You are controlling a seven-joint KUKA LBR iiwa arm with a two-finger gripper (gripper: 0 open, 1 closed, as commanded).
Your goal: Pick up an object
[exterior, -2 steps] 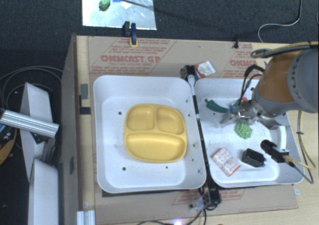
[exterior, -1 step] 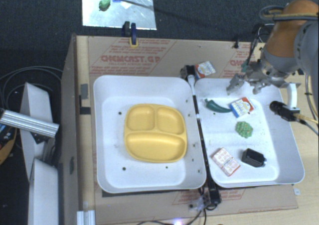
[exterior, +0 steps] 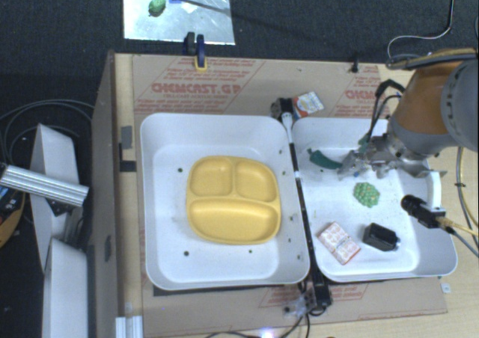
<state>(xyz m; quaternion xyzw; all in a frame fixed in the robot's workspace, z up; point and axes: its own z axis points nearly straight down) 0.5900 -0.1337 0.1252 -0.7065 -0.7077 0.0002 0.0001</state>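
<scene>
I can't tell the tool's [exterior: 364,161] state; hovering between the teal piece [exterior: 323,158] and green ball [exterior: 366,194], it risks closing on neither.

arm [exterior: 441,105] cut off at right edge; gripper [exterior: 364,164] fingers blurred, state unclear.

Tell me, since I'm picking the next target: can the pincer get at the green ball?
Probably yes. The green ball lies apart from other things in the right bin, just below the pincer, with nothing over it.
</scene>
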